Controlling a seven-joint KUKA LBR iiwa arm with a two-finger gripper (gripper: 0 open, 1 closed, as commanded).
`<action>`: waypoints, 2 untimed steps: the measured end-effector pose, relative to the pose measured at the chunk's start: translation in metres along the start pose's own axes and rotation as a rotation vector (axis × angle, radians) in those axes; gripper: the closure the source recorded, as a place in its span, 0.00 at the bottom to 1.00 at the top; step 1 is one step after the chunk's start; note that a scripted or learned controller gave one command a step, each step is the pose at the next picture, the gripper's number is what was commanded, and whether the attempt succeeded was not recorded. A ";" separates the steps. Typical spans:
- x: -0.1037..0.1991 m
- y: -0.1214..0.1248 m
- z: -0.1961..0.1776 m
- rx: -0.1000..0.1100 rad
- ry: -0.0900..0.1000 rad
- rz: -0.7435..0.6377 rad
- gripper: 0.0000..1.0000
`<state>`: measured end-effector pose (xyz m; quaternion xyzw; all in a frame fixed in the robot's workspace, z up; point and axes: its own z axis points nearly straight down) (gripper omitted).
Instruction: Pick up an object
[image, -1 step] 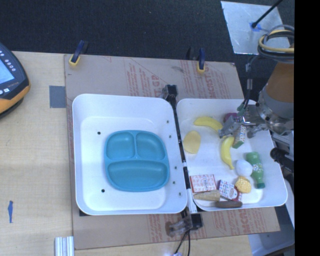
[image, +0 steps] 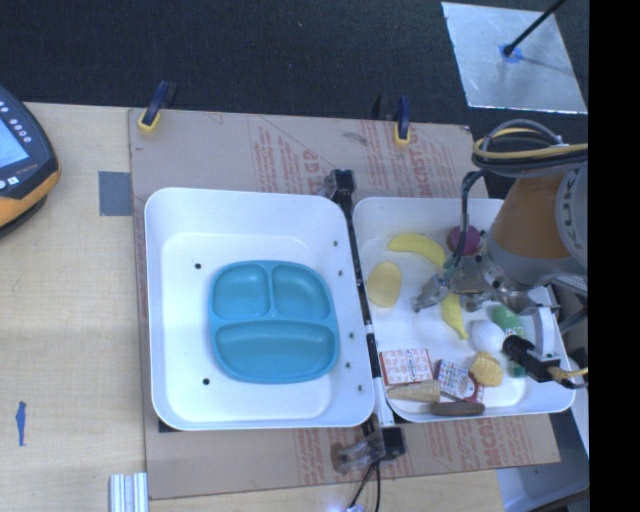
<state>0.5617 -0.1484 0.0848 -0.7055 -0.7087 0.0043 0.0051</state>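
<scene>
Objects for picking lay in the right bin (image: 395, 215): a yellow banana (image: 417, 247) near the back, a pale yellow lemon-shaped piece (image: 384, 283) at the left side, a second, smaller yellow banana-like piece (image: 455, 315) near the middle, and a purple item (image: 463, 239) just behind the gripper. Toward the front of that bin were a red-and-white packet (image: 406, 366), a smaller red-and-white packet (image: 455, 379), a tan cone-shaped piece (image: 415, 392), a dark brown stick-shaped piece (image: 458, 408), an orange-yellow lump (image: 487, 370), a white rounded item (image: 485, 335) and a green item (image: 506, 320).

Gripper (image: 447, 291) position: low over the middle of the right bin, between the yellow banana and the smaller yellow piece, with the latter just beside its tip. Finger state could not be determined, since the metal parts merged with the bin contents. No object was visibly clamped.

Arm (image: 535, 230): entered from the right; its orange band stood above the right bin's far right portion.

Left bin (image: 165, 300): contained a blue divided plate (image: 273, 322) with three compartments, lying flat near the centre.

Both bins sat side by side, touching, on a cardboard sheet (image: 250, 150) on the bench. A yellow-edged handheld controller (image: 20, 150) rested at the far left.
</scene>
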 end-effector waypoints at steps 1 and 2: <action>-0.002 0.002 -0.017 -0.007 -0.002 -0.001 1.00; 0.085 0.041 -0.114 -0.023 0.002 -0.010 1.00</action>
